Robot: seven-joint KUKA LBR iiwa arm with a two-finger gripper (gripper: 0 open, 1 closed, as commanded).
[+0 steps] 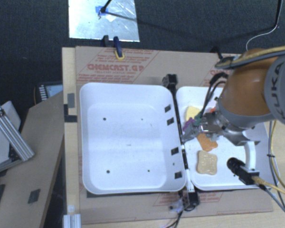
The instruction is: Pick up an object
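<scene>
Though I cannot tell if the gripper (202, 126), over the middle of the right bin (192, 98), is open, the tan slice (207, 162) near that bin's front wall looks light, stiff and flat; pinch its edges.

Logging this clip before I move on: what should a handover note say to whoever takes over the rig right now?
Gripper: low in the right bin, close to its left wall; nothing is seen held in it.
Things: yellow piece, orange piece and tan toast-shaped piece all lie in the right bin. A small purple and green thing sits right beside the gripper.
Done: the arm is placed over the things; no pick is confirmed.
Left: close on one thing, probably the purple and green one or the orange piece, and lift it clear.
</scene>
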